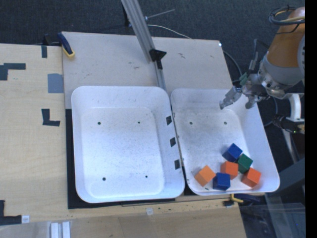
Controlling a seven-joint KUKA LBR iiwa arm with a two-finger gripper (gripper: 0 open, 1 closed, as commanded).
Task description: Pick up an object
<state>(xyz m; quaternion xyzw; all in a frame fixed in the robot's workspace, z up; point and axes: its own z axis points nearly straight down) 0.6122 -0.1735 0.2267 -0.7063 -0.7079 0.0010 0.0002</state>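
Blocks (229, 170) crowd the near corner of the right bin (208, 133) (orange, blue, green, all touching). My gripper (239, 99) hovers at the far rim, fingers spread and holding nothing; I judge the cluster lies straight toward the camera from it.

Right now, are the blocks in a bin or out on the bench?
In. All six blocks lie clustered in the near corner of the right bin, inside its rim.

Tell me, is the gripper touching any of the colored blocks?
Apart. The camera view shows the gripper up near the far edge of the right bin, while the colored blocks sit clustered at the bin's near corner, with bare white floor between them.
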